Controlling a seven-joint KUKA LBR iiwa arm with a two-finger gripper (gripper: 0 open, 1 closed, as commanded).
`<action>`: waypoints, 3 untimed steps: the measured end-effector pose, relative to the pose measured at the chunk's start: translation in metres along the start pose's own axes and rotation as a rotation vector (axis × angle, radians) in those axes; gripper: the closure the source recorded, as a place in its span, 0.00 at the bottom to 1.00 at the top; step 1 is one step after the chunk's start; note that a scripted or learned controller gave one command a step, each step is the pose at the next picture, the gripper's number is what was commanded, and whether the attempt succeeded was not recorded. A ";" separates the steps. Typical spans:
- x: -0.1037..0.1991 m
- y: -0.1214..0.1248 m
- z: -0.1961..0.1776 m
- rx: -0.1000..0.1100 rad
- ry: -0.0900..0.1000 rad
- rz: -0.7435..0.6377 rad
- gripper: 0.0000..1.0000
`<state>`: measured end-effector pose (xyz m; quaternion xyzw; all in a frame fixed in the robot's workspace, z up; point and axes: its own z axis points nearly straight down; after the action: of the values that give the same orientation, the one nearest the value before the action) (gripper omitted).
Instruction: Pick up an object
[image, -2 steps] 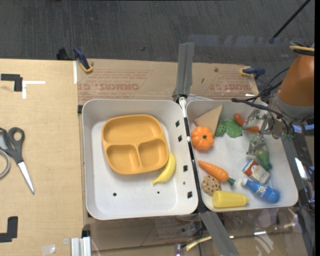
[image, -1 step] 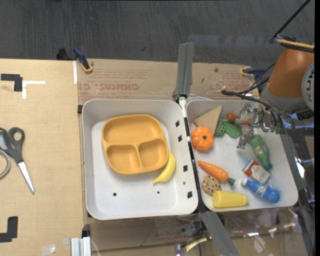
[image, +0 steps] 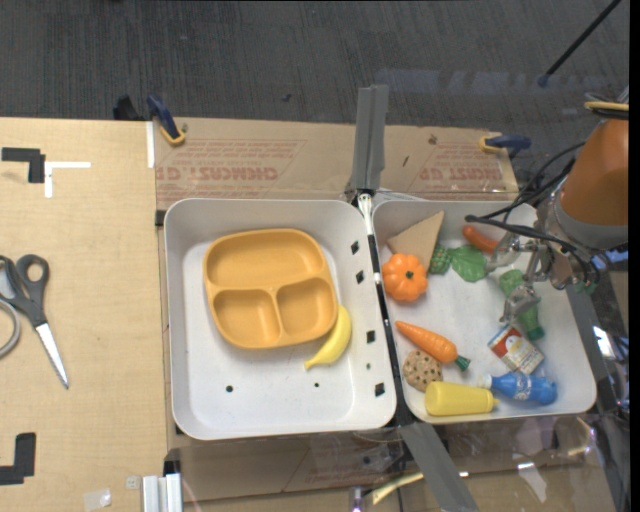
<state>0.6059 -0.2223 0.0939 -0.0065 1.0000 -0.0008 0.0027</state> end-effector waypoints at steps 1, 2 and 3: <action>-0.002 0.000 -0.011 0.002 -0.007 0.000 1.00; -0.002 0.000 -0.011 0.002 -0.007 0.000 0.00; -0.027 0.078 0.001 -0.002 0.000 0.095 0.00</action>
<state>0.6319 -0.1444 0.0928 0.0410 0.9992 0.0003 0.0025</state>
